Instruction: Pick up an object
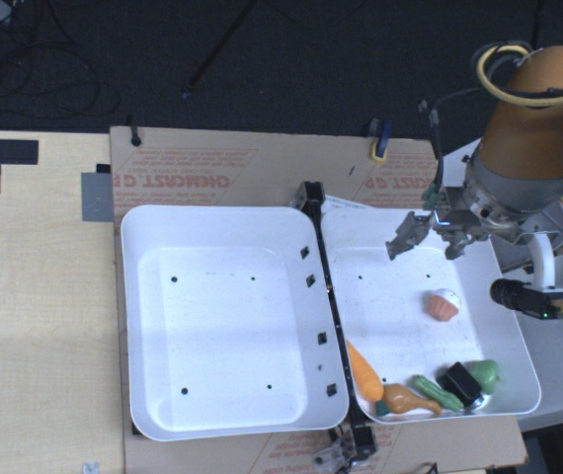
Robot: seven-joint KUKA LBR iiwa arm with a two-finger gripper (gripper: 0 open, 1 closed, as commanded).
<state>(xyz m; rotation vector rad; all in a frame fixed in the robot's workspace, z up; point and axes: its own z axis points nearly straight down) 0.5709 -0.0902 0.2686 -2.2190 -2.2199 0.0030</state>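
The gripper (pixel 430 237) hangs open, holding nothing, above the right bin (pixel 400 284). That bin holds one pink piece (pixel 442 306) lying alone near the middle, plus one carrot (pixel 362 368), one green toy (pixel 481 373) and one black block (pixel 459 383) along the front edge. Two white bins rest on cardboard (pixel 252 171).

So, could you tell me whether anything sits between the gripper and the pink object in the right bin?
Nothing visible does. The gripper hangs above the right bin, and only bare bin floor separates it from the pink object.
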